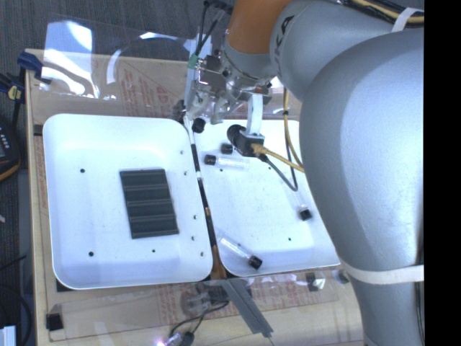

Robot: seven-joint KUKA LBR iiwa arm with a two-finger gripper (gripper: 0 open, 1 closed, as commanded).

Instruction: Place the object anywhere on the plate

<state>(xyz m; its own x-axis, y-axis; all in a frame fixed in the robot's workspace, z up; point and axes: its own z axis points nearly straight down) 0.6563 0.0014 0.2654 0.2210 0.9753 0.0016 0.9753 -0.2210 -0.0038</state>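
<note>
The plate [149,202] is a dark grey ribbed rectangle lying flat in the middle of the left bin [79,143]. In the right bin [281,193] lie small objects: a clear tube with a black cap [241,253] near the front edge, another clear tube with a black end [225,162] near the back, and a small black piece [305,213] at the right. My gripper [220,130] hangs over the back of the right bin, close to the divider between the bins. Its fingers stand apart, open, with nothing between them. It is just behind the rear tube.
The arm's big grey body covers the right side of the right bin. A yellowish cable [277,162] runs from the wrist across that bin. Clear plastic sheeting [108,63] lies behind the left bin. A metal bracket [245,305] and wires sit on the bench at the front.
</note>
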